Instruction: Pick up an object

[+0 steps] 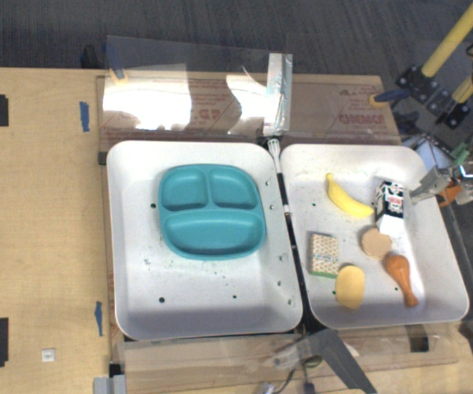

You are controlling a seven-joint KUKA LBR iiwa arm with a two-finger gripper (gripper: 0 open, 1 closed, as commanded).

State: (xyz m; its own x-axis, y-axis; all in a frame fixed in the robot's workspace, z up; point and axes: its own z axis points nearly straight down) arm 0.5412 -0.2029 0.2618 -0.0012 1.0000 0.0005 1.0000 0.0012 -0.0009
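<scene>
We start with the bench (31, 220), a pale wooden surface with black corner marks and bits of blue tape on its left part. On it sit the two white bins side by side, touching along their inner rims. The left bin (130, 294) holds one thing, a teal divided plate (212, 210) with three compartments, lying flat in the middle of the bin, a little toward the far side. Beyond the bins a clear plastic sheet (187, 97) stands over brown cardboard and catches a bright glare.

The right bin (442, 302) holds the smaller things. A yellow banana (347, 199) lies toward the far left of this bin. Right of it stands a small black-and-white carton (391, 200), and just near of the carton is a round tan piece (376, 242). An orange-brown drumstick (401, 276) lies at the near right, its thick end just beside the tan piece. A speckled packet with a green edge (323, 254) lies flat at the near left, and a yellow lump (351, 286) sits just near of it.

The gripper (433, 187) shows at the right bin's right rim, near the carton. We cannot tell whether it is wide or narrow, and we see nothing held in it.
</scene>
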